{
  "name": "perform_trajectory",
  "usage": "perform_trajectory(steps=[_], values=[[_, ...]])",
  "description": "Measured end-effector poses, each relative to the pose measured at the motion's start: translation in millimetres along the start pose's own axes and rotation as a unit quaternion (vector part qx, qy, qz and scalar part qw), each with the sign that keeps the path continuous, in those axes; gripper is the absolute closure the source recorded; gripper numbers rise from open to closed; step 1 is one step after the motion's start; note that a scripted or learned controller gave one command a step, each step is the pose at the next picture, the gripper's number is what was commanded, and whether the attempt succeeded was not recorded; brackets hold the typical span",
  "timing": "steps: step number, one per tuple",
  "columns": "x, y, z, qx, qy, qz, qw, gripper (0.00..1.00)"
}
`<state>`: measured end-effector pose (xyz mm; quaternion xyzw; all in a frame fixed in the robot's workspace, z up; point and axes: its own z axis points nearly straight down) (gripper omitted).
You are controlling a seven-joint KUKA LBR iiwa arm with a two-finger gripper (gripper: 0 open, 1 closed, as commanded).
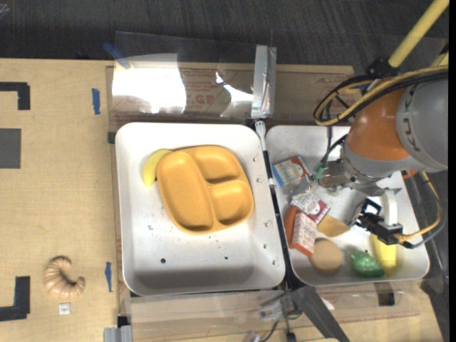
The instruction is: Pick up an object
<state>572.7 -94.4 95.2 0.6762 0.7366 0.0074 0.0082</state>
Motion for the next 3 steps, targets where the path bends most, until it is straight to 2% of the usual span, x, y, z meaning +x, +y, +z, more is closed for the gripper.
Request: perform_trajectory(steps=[1, 2, 3], values=[[-7, -59, 0, -0.001, 0.0, 0.02, 0.9998, 0.0], [2, -80, 0, -0.002, -0.002, -0.029, 0.9996, 0.0], [0, -78, -12, -0.005, -0.004, -0.028, 0.9996, 1.0]])
